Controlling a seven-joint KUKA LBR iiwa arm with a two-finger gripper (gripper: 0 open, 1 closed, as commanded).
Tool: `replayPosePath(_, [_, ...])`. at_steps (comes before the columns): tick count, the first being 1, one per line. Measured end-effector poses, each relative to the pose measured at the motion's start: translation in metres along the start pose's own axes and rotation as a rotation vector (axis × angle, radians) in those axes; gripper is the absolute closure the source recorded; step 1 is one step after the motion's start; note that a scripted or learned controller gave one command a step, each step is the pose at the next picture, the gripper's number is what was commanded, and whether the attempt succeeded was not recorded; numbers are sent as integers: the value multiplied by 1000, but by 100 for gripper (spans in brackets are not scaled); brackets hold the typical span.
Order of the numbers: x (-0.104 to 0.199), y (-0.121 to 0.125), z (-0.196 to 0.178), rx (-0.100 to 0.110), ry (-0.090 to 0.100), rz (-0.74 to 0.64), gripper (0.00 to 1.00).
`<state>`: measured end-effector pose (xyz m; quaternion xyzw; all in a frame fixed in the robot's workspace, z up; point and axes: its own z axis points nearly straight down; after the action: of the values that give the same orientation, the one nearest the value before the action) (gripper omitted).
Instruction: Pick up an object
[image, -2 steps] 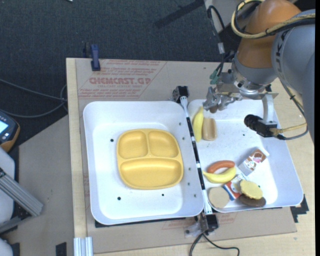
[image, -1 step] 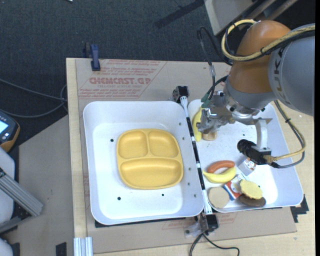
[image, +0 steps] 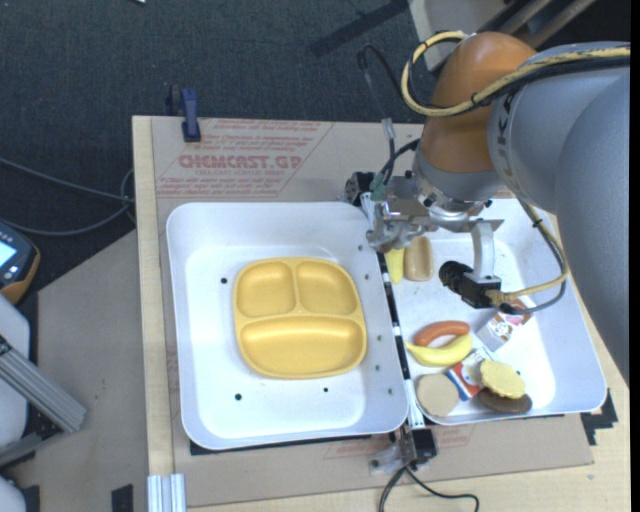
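**End effector low over the right bin's upper left corner**

The end effector (image: 425, 222) hangs just above a tan bread-like piece (image: 417, 260); whether it grips is impossible to tell. That piece lies with its long axis running up-down, beside the bin wall. Lower down lie a sausage (image: 441, 331) and banana (image: 443, 349), both lengthwise left-right. The left bin (image: 200, 250) holds a yellow tray (image: 298, 317).

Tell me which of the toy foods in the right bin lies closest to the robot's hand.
The tan bread-roll-shaped toy, lying directly under the hand at the bin's upper left. The red sausage, yellow banana and burger sit farther down.
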<state>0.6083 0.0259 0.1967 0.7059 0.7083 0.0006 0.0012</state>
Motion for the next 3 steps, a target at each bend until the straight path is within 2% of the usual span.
replayPosePath(1, [-23,-7,13,7,0,6,100])
replayPosePath(2, [-103,-33,12,6,-2,12,100])
replayPosePath(3, [-97,-31,12,5,1,4,0])
